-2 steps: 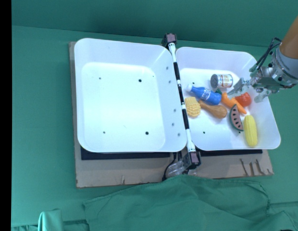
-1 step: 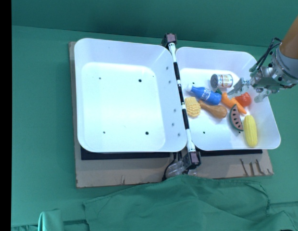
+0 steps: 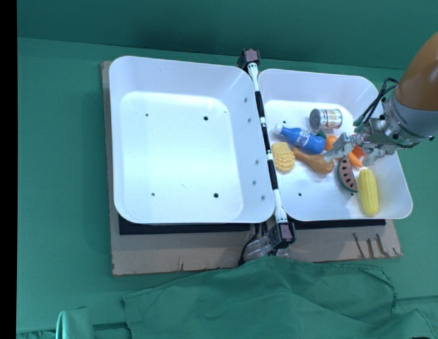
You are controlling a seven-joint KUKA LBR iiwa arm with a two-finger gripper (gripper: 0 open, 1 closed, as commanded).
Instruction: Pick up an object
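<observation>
Left bin [image 3: 134,83]: seen beside the right bin [image 3: 311,196], with a divider [image 3: 265,147] between.
Right bin contents: blue bottle [image 3: 302,138], tin can [image 3: 326,119], yellow waffle piece [image 3: 283,157], watermelon slice [image 3: 346,174], corn cob [image 3: 368,191].
Gripper [image 3: 357,147]: positioned over orange items [image 3: 344,147], above the watermelon slice.
Bench: covered with green cloth [image 3: 56,189].
</observation>
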